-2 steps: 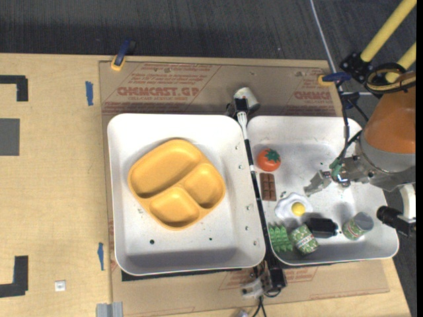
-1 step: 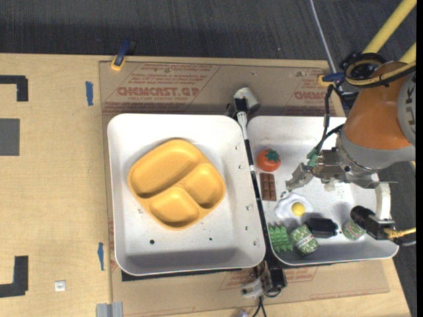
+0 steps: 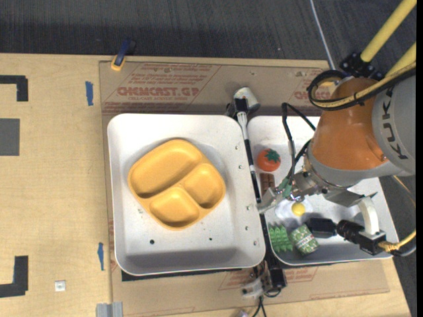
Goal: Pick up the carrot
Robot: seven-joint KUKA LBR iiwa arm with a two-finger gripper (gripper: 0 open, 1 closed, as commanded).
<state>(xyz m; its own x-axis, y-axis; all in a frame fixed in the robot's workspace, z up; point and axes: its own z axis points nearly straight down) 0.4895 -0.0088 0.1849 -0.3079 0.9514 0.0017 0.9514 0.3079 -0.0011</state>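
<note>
Two white bins side by side on a cardboard-covered bench (image 3: pixel 59 177). In the left bin (image 3: pixel 125 243), a yellow three-part plate (image 3: pixel 176 182). Over the right bin (image 3: pixel 330 253), the grey arm (image 3: pixel 353 137) with its orange band, reaching down. Nearby, a small tomato (image 3: pixel 268 158), a yellow ball (image 3: pixel 298 209), green toys (image 3: pixel 291 238).
</note>
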